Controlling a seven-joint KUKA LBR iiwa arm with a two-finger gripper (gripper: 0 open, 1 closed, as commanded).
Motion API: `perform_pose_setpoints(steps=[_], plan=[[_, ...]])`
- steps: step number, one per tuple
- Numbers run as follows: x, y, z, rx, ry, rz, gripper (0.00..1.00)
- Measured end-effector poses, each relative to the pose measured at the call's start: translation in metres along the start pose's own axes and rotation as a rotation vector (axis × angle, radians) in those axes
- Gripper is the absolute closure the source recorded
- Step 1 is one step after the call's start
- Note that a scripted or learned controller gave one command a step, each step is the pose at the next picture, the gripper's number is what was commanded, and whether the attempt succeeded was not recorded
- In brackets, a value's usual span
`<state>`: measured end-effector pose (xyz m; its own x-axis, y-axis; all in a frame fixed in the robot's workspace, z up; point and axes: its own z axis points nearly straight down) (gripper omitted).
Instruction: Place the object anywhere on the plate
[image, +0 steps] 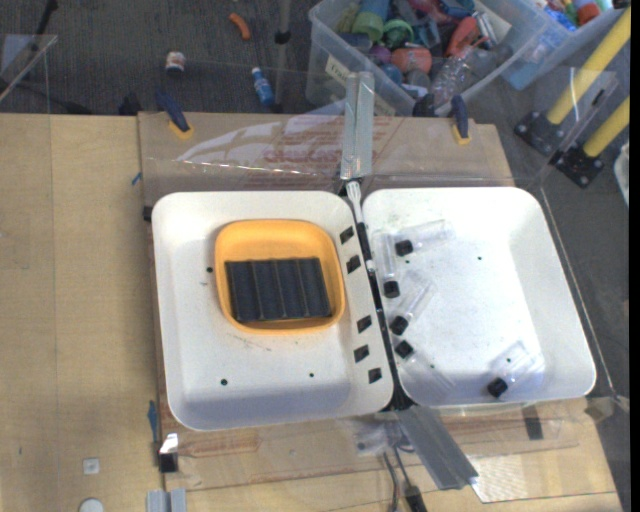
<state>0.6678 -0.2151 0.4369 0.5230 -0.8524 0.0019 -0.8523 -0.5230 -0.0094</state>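
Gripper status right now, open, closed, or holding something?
Gripper: cannot be told from the camera view.

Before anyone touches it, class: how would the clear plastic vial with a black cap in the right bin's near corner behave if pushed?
The clear plastic vial with a black cap looks small and see-through, so probably light. Lying on its side, its seemingly round body may roll. The smooth white right bin would likely let it slide.

Two white bins (190, 390) side by side on a wooden bench (60, 300), clear tub of colourful toys (430, 45) far behind, yellow poles (600, 60) far right
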Motion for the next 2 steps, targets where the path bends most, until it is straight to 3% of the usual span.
perform_pose_setpoints(steps=[1,2], plan=[[-0.009,-0.006,0.0,-0.001,0.0,-0.402,1.0],[0.004,0.002,0.001,-0.002,-0.003,-0.728,1.0]])
